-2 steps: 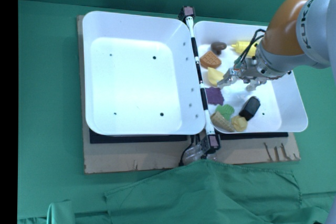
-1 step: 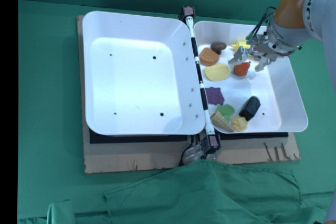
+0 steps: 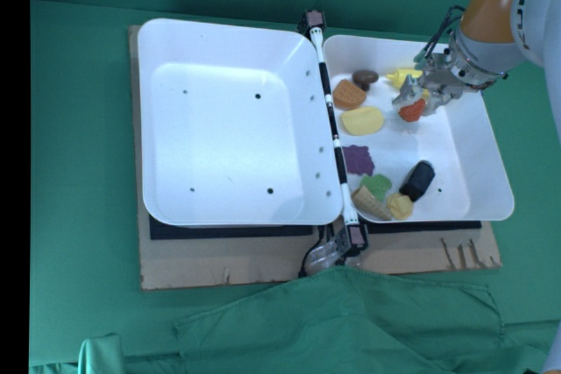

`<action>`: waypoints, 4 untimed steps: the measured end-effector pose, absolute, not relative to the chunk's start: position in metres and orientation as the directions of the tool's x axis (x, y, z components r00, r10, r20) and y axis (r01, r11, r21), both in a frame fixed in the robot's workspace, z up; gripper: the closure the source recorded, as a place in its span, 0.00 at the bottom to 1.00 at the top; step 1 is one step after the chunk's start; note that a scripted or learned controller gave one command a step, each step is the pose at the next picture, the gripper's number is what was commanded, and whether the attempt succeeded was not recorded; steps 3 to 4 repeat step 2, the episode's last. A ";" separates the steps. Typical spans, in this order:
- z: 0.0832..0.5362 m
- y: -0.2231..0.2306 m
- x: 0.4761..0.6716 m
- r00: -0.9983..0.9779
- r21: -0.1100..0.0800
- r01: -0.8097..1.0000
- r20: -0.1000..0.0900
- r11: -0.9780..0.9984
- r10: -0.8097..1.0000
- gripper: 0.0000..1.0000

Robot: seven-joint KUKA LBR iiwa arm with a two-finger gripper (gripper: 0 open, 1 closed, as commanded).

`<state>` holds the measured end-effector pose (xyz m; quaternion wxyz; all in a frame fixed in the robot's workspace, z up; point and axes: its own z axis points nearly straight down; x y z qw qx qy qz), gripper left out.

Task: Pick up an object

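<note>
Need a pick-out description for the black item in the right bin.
Start at the right white bin and go to its near edge. The black oblong object lies tilted there, just right of the green piece and above the small yellow lump. It is the darkest item there.

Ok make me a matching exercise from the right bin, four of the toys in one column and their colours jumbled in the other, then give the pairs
Things:
1. oval piece
2. flat leafy piece
3. long rounded piece
4. piece under the gripper

Colours:
A. black
B. red
C. pale yellow
D. purple

Pairs: 1-C, 2-D, 3-A, 4-B
</note>
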<state>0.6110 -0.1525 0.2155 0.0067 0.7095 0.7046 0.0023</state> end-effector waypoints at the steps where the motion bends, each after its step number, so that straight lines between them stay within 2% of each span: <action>1: 0.215 -0.152 0.611 0.007 0.012 1.000 -0.006 -0.007 1.000 0.00; 2: 0.229 -0.154 0.613 0.010 0.021 1.000 -0.010 -0.010 1.000 1.00; 4: 0.229 -0.154 0.613 0.010 0.021 1.000 -0.010 -0.010 1.000 1.00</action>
